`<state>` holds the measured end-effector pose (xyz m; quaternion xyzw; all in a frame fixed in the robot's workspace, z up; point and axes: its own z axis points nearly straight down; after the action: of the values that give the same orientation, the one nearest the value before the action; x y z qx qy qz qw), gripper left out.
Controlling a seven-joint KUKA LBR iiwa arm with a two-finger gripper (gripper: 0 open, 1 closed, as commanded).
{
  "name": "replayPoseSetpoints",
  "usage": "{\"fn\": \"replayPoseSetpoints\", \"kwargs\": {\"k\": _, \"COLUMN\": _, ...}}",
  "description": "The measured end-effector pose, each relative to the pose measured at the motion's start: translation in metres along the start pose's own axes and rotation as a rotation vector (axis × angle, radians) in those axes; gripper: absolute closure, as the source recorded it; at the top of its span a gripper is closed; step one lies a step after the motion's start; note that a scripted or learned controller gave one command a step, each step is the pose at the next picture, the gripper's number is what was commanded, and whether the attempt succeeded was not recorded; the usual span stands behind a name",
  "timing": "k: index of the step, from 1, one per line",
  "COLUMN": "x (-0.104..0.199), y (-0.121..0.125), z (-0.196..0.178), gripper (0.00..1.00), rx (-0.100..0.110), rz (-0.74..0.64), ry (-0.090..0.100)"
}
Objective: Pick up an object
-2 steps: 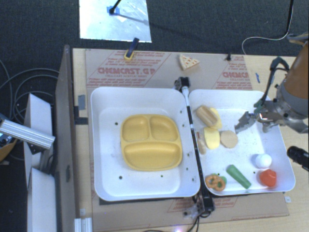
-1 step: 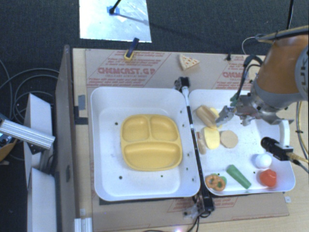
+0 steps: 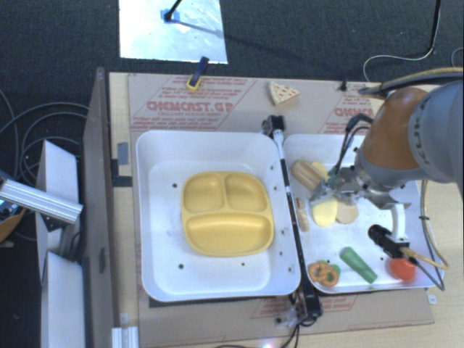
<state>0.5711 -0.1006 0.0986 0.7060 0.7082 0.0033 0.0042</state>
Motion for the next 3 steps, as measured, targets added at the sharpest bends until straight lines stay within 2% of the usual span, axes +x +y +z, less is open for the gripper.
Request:
{"fn": "replayPoseSetpoints", "kwargs": {"k": 1, "x": 0.015, "y": 0.038, "z": 0.014, "gripper": 0.00, "rx": 0.006, "rz": -0.003, "ry": 0.001}}
{"fn": "replayPoseSetpoints", "kwargs": {"k": 2, "x": 0.005, "y": 0.019, "z": 0.015, "gripper": 0.00, "rx": 0.012, "rz": 0.002, "ry": 0.001}}
{"fn": "replayPoseSetpoints", "kwargs": {"k": 3, "x": 0.011, "y": -0.006, "z": 0.014, "gripper": 0.00, "rx": 0.012, "rz": 0.003, "ry": 0.001}}
